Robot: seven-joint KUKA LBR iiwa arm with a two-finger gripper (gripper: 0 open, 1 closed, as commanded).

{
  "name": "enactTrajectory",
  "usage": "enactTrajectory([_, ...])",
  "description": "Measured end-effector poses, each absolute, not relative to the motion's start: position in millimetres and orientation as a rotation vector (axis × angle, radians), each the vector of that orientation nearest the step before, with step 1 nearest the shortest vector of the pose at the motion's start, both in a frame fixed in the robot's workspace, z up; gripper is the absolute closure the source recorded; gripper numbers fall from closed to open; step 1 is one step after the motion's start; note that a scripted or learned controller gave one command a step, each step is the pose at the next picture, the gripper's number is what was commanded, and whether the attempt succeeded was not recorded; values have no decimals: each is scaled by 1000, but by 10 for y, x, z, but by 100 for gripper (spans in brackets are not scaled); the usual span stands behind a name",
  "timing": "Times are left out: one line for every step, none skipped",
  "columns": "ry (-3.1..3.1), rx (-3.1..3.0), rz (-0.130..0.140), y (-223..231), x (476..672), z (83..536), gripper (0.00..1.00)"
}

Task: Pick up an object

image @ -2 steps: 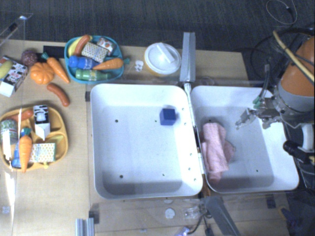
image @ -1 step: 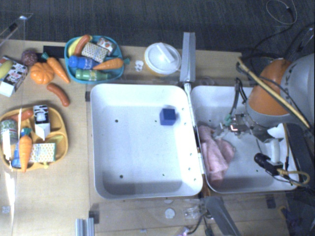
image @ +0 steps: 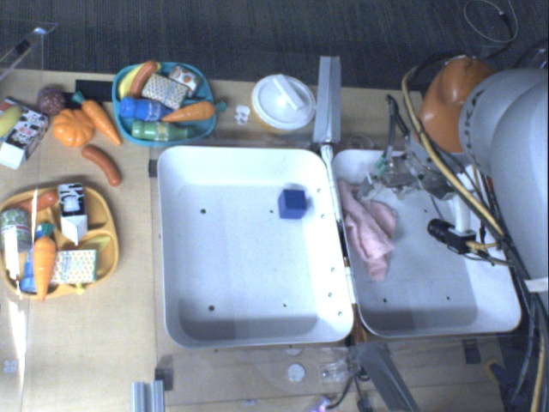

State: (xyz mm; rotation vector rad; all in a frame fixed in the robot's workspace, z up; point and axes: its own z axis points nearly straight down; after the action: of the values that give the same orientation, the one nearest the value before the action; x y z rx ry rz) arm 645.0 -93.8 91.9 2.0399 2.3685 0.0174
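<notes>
Nothing is lifted yet. The gripper (image: pixel 388 172) hangs over the right white bin (image: pixel 446 303), just above the crumpled pink cloth (image: pixel 371 226); its state cannot be told. A small blue cube (image: pixel 293 202) sits left of the cloth, in the left bin (image: pixel 232 290).

From where I stand, no lettering, brand, number or sign can be read. The small patterned cardboard boxes in the blue plastic bowl (image: pixel 165 103) at eleven o'clock and in the yellow plastic tray (image: pixel 60 240) at nine o'clock carry print too blurred to read.
</notes>
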Motion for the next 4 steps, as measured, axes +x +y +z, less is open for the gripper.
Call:
enactTrajectory([2547, 1812, 15, -1091, 5925, 924, 0])
enactTrajectory([2658, 1638, 15, -1246, 5459, 926, 0])
enactTrajectory([2659, 1635, 22, -1222, 5478, 1035, 100])
enactTrajectory([2659, 1635, 21, -1223, 5477, 1035, 0])
